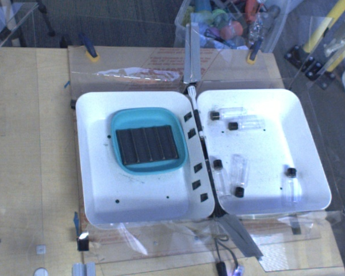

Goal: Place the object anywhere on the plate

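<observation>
Two white bins side by side at frame centre: left bin [98, 206], right bin [310, 183]. Teal plate [119, 122] holding a dark ribbed block [146, 144] in left bin. Five clear black-capped vials [240, 177] scattered in right bin; gripper state: cannot tell.

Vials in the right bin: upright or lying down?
Lying down: the clear vials stretch flat along the right bin floor, black caps sideways.

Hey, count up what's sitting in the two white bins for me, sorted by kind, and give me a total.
Clear vials with black caps: 5, all in the right bin.
Teal plate: 1, in the left bin.
Dark ribbed block: 1, lying on the plate.
Total: 7.
</observation>
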Tool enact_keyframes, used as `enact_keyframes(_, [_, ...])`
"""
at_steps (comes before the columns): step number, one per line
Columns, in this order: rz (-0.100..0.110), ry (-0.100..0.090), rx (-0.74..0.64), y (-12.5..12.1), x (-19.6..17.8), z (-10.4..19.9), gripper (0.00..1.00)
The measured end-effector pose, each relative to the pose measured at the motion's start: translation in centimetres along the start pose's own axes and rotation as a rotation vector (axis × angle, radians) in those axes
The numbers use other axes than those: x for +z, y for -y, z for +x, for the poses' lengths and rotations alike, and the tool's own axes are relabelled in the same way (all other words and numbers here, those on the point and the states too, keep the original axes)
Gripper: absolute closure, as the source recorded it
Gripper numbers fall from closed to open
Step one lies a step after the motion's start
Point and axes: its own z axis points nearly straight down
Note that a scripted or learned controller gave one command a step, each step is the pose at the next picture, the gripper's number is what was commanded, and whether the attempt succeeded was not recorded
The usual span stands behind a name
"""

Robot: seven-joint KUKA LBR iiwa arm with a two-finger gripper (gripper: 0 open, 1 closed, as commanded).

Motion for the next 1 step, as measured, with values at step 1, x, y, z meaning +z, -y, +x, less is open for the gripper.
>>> enact_keyframes(1, [0.001, -0.002, -0.148, -0.03, 11.25, 0.21, 0.0])
